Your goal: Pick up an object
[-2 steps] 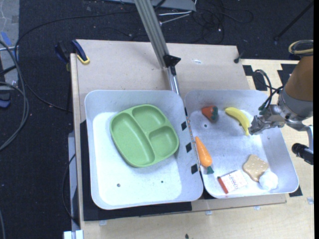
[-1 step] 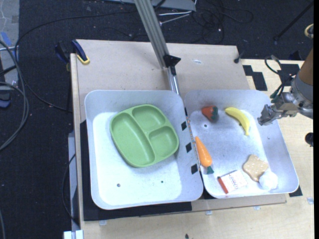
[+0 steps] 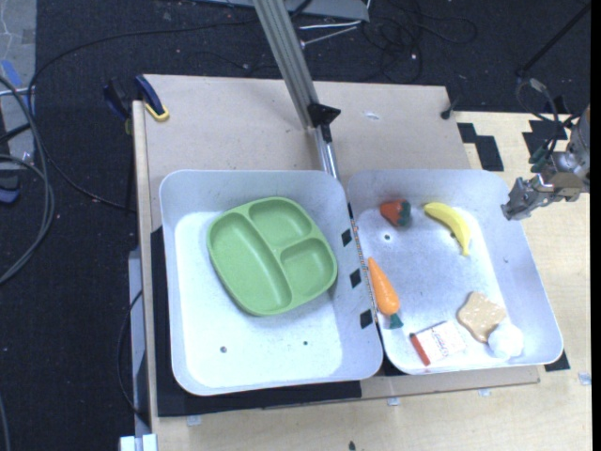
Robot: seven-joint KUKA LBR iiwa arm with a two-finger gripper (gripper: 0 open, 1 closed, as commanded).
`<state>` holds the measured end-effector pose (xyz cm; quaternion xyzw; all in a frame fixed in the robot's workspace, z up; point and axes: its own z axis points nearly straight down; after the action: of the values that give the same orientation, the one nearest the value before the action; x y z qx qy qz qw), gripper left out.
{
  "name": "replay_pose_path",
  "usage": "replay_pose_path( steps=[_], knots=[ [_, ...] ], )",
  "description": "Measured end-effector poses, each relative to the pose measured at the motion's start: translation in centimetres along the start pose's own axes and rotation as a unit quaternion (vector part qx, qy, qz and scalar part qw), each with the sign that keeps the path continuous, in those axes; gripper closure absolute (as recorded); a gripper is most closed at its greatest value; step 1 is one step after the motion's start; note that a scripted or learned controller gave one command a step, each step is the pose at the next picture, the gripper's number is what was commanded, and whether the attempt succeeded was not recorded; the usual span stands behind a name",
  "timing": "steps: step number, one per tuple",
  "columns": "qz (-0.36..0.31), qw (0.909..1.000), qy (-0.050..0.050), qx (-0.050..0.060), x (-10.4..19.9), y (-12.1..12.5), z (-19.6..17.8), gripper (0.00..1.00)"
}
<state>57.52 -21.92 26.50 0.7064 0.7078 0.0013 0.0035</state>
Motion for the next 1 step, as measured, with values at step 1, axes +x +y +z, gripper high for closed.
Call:
replay_pose_path(
  steps=[1],
  knots=[
    [-0.003,1.0,0.002,0.004,6.22,-1.13,0.63,1.0]
  ],
)
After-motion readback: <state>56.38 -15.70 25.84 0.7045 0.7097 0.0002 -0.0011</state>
